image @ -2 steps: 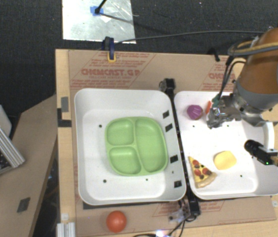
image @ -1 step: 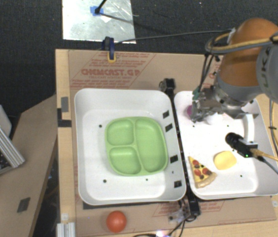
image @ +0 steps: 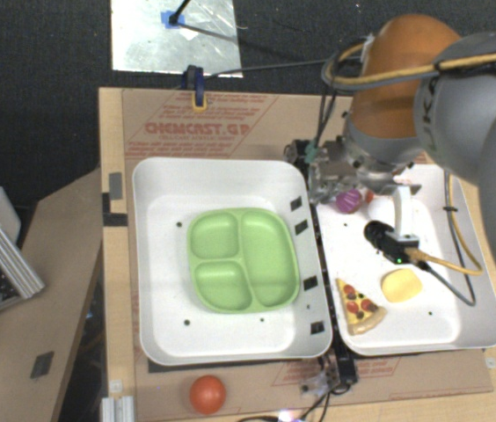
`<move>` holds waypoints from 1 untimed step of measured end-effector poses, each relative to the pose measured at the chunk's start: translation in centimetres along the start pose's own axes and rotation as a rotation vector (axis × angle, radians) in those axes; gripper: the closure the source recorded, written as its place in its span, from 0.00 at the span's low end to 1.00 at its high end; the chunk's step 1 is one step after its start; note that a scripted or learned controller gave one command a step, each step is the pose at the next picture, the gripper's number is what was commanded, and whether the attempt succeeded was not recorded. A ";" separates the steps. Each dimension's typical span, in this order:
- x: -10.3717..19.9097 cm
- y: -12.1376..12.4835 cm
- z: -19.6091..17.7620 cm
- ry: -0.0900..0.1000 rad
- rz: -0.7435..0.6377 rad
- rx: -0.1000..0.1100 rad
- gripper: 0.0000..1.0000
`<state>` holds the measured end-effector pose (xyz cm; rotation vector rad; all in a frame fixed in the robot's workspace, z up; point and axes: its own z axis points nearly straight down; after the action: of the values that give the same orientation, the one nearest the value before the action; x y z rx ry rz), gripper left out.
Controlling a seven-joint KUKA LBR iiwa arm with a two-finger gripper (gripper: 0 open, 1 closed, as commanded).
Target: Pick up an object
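- The gripper (image: 325,181) hangs low over the far left corner of the right bin (image: 487,323), close to the wall it shares with the left bin (image: 156,236).
- The wrist and its fittings cover the gripper's tip, so I cannot tell whether it is spread, closed or pinching anything. Nothing can be seen held in it.
- The likeliest target is the small purple round toy (image: 347,202), which lies on the right bin's floor just beside the gripper, on its near-right side. I cannot tell whether the two are touching.
- That offset decides the coming move. The gripper probably needs a short shift away from the shared wall and toward the camera before it closes.
- The purple toy looks roughly round, with no clear long axis, so the angle of the grasp should matter little. A round shape may roll out of a poor pinch.
- Other candidates lie nearer the camera in the same bin, well apart from the gripper.
  - A toy pizza slice (image: 358,304) has its point toward the far left and its crust toward the near right.
  - A yellow lump (image: 400,285) sits just right of the slice.
- The left bin holds a green divided plate (image: 244,258), which lies flat.
- An orange ball (image: 207,393) rests on the cardboard outside both bins.
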<state>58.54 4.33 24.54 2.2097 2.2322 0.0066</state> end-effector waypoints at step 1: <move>5.2 0.7 2.3 -0.001 0.001 0.003 1.00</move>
<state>59.19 9.54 22.27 2.2121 2.2316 0.0017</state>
